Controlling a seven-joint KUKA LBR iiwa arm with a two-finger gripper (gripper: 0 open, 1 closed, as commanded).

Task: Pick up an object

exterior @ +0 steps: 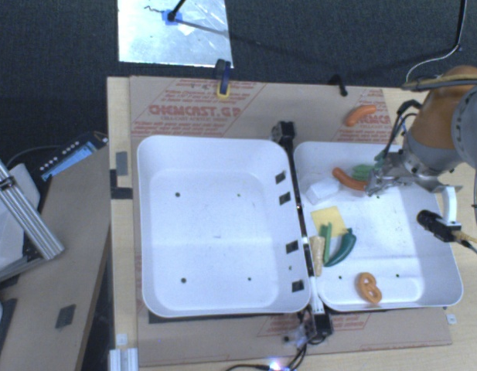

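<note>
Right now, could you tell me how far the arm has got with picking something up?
Done: the gripper is down in the right bin, beside the orange sausage. In hand: nothing visibly lifted. Left: grasp and raise an item; the pretzel and green pepper lie untouched.

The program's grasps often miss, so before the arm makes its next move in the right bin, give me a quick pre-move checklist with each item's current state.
1. Gripper is over the right bin: ok, it sits near the bin's far side.
2. A target lies close by: ok, the orange sausage and a green piece are right beside the fingertips.
3. Something is between the fingers: cannot tell, the view is too small there.
4. Neighbours crowd the target: not ok, a white block touches the sausage's near end.
5. Other pickable things remain: ok, yellow block, green pepper and pretzel lie nearer the front.
</note>
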